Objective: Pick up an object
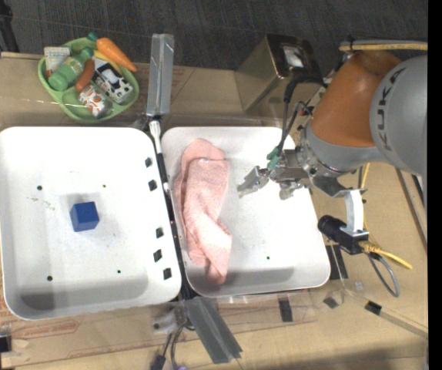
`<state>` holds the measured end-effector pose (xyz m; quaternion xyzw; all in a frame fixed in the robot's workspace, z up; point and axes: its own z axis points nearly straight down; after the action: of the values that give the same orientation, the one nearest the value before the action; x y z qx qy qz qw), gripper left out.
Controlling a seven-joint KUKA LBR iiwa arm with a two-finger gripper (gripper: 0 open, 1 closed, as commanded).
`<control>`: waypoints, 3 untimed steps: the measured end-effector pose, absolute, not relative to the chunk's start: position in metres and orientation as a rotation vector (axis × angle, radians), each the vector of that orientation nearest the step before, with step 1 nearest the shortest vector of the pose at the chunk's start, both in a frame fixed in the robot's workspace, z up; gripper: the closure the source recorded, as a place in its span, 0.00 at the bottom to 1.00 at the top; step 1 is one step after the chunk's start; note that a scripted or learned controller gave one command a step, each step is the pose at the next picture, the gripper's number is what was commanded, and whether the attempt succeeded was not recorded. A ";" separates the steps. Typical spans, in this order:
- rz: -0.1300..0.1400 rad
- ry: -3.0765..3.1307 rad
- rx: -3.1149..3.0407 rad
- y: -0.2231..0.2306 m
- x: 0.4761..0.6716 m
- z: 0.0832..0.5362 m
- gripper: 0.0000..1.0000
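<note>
The claw [253, 182], its grip impossible to judge, hung over the right bin [302, 264] beside a pink cloth [205, 206], apparently on approach and needing to drop onto it; a blue cube [85, 215] lay in the left bin [21, 284].

Soft pink cloth [204, 206], smooth white plastic bins [21, 206], matt blue cube [85, 216], cardboard-brown bench [406, 299]

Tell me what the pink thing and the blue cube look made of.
Pink thing: soft matte cloth, likely a towel; it lies folded with rumpled edges. Blue cube: rigid, with crisp edges and an even matte colour, probably foam, plastic or painted wood; the look leaves it open.
</note>
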<state>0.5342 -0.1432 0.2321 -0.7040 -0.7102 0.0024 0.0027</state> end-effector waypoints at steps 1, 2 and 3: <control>0.010 -2.215 -2.220 -0.147 0.579 0.156 0.00; 0.005 -2.294 -2.142 -0.143 0.611 0.107 0.00; 0.000 -2.452 -1.964 -0.125 0.598 0.092 0.00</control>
<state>0.5977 -0.1246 0.0917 -0.6251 -0.7805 0.0000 -0.0002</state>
